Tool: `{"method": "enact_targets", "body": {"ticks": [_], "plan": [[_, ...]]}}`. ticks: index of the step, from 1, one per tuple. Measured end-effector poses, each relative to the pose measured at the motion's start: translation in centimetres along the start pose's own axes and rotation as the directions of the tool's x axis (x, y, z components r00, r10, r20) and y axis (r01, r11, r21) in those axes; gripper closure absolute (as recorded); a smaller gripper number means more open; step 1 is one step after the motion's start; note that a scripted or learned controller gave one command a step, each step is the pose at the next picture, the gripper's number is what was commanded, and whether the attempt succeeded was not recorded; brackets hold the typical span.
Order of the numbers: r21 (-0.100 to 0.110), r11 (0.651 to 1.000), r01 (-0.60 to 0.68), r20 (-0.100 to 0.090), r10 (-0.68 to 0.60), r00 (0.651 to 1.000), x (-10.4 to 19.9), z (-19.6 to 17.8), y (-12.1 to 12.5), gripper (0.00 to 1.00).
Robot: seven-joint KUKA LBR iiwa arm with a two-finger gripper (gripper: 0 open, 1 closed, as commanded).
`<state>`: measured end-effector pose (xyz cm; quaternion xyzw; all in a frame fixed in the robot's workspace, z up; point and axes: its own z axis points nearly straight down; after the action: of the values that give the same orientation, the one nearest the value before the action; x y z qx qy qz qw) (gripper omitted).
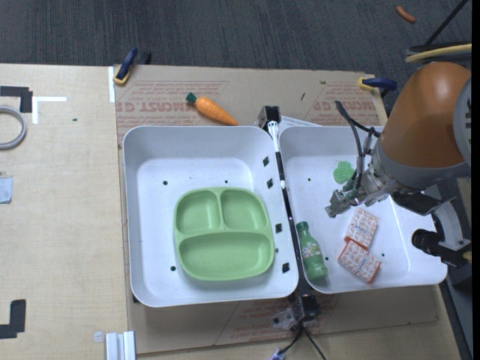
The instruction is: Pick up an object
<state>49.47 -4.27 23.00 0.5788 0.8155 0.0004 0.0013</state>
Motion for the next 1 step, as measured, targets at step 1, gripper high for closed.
{"method": "enact_targets", "body": {"ticks": [1], "plan": [[0.0, 1.0, 0.0, 0.0, 0.0, 1.0, 0.0, 0.0, 0.0, 0.0]]}}
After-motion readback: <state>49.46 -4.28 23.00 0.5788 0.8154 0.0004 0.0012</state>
